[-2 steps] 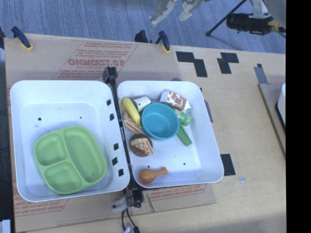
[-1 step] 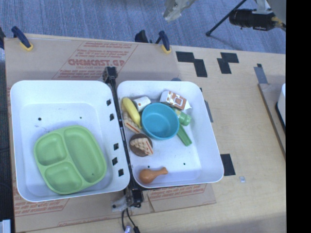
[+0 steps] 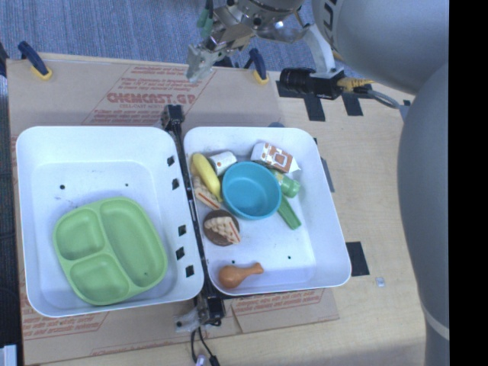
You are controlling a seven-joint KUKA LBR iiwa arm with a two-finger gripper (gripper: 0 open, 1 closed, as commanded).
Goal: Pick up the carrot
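Up at the top of the frame, over the cardboard and outside both bins, the end effector (image 3: 204,54) hung with nothing in it. It was small and a bit blurry up there, so I couldn't tell if it was released or clenched. The arm (image 3: 396,44) above it was cut off by the top edge.

The carrot (image 3: 206,198) was hard to pin down. My best guess was the orangey striped piece in the right bin (image 3: 324,227), against its left wall, squeezed between the banana (image 3: 203,172) and the blue bowl (image 3: 250,190), well away from the end effector. I honestly couldn't swear to it.

The bowl sat on top of stuff too. A green piece (image 3: 289,207) stuck out from under its right side, with the rest hidden. A small white item (image 3: 223,161) and a patterned box (image 3: 273,157) sat behind it, both too small to read. In front were a round brown thing (image 3: 221,228) and a drumstick (image 3: 240,274).

The left bin (image 3: 46,147) held a green divided plate (image 3: 109,248). Both bins sat on the table (image 3: 377,227).
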